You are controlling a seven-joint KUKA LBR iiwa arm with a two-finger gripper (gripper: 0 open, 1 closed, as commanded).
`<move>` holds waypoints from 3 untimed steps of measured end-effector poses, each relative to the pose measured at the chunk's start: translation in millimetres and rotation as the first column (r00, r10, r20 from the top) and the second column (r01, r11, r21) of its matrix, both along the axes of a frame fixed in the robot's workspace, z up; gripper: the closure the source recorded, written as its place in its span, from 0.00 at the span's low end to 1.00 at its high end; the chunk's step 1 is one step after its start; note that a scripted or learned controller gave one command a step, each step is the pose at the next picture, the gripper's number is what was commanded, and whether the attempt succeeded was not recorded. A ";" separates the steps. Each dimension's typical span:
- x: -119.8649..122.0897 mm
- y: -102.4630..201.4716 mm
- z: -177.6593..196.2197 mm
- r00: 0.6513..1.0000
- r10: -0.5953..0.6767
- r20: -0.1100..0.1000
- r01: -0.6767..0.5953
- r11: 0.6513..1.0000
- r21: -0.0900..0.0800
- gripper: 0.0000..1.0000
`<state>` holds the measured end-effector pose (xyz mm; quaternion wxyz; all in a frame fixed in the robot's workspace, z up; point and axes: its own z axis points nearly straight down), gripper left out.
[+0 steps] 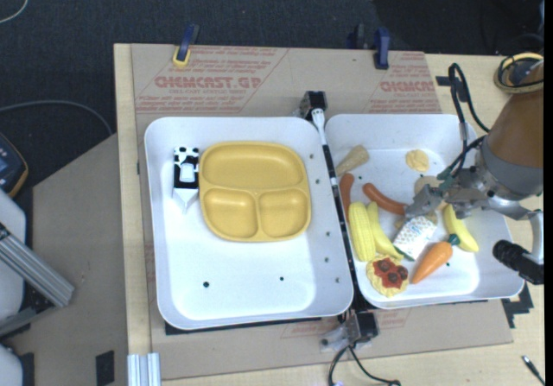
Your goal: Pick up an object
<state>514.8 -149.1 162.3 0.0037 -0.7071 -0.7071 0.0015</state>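
Observation:
The right bin (390,123) holds several toy foods. A corn cob (360,233), a red sausage (384,199) and a second sausage (346,188) lie at its left. An orange carrot (432,261), a pizza slice (388,275) and a white speckled piece (416,235) lie toward its front. A banana (460,230) rests at its right. My gripper (429,200) hangs low over the bin's middle, just above the white speckled piece and right of the red sausage. I see nothing gripped in it.
A tan bun (352,159) and a pale chip (418,160) lie at the back of the right bin. The left bin (233,294) carries a yellow divided plate (255,190) and a small black-and-white object (186,170). Clamps stand on the bench's far edge.

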 end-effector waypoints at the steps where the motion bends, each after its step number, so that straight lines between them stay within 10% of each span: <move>1: 5.5 -7.1 -51.1 1.000 -0.001 0.001 0.001 1.000 -0.001 0.00; 2: 4.7 -6.2 -79.7 1.000 0.000 0.002 0.000 1.000 -0.001 0.00; 3: 6.7 -7.2 -66.2 1.000 -0.001 0.010 0.001 1.000 -0.003 1.00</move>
